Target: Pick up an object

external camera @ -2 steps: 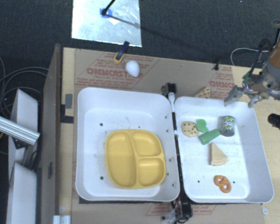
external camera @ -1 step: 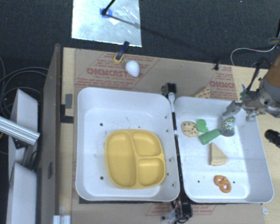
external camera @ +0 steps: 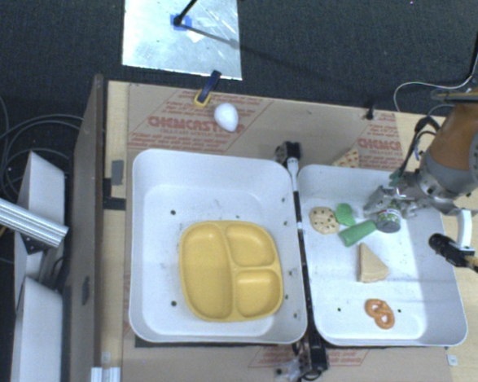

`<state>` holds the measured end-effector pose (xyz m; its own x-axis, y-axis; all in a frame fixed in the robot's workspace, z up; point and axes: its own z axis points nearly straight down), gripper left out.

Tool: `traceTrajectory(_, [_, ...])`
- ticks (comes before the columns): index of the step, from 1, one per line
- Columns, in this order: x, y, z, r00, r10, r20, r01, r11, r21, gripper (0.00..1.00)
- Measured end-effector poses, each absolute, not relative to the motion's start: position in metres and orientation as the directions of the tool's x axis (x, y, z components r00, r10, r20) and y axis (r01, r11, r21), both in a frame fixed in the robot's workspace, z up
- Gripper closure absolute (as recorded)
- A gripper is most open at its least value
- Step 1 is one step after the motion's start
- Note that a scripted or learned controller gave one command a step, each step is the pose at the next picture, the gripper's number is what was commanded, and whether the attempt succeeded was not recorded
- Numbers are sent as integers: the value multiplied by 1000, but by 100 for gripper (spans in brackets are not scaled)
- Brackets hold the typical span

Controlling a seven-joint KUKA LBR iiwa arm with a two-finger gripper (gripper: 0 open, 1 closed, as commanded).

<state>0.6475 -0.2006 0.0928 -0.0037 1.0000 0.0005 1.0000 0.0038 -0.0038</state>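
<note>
Camera view: metal tool (external camera: 388, 211), its opening impossible to judge, low over the right shallow white bin (external camera: 437, 277) beside a green plastic piece (external camera: 356, 232). Nearby lie a round speckled cookie (external camera: 324, 220), tan wedge (external camera: 371, 265) and orange pretzel (external camera: 380, 312). Left bin (external camera: 162, 181) holds a yellow divided tray (external camera: 231, 270).

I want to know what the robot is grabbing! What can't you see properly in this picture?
- The gripper: too small and cluttered in the camera view to tell how it stands.
- Right end of the green object: hidden under the gripper.
- The arm: cut off by the right edge.
- Cracker behind the right bin: partly hidden by its rim.
</note>
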Motion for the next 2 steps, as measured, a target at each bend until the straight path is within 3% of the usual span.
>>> traceTrajectory(1, [650,-201,109,-6,1000,-3,1000,6,6,100])
traceTrajectory(2, [672,-132,154,-11,1000,2,1000,11,8,100])
